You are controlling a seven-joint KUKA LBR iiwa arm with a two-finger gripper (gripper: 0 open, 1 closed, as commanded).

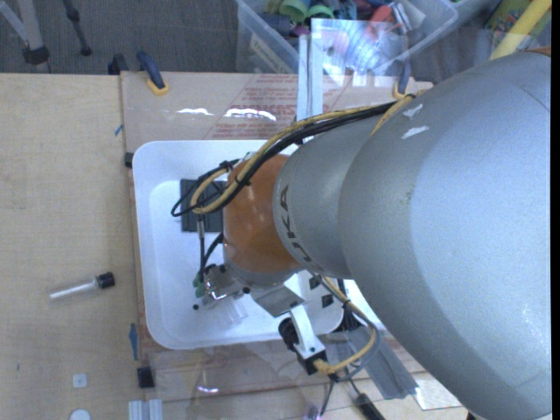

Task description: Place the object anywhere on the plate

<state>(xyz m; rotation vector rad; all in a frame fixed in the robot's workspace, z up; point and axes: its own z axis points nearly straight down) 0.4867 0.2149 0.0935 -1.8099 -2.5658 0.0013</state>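
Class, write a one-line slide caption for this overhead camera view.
Grey KUKA arm with orange band reaching over a shallow white bin, covering most of it.

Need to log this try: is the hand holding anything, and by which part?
Cannot be told: the arm reaches over the white bin and blocks the view beneath it.

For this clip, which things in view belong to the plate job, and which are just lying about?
Job: arm reaching into the white bin. Plate and object cannot be made out beneath it.

Lying about: tube with black cap on the bench, blue-and-orange clamp, clear tub of toys behind.
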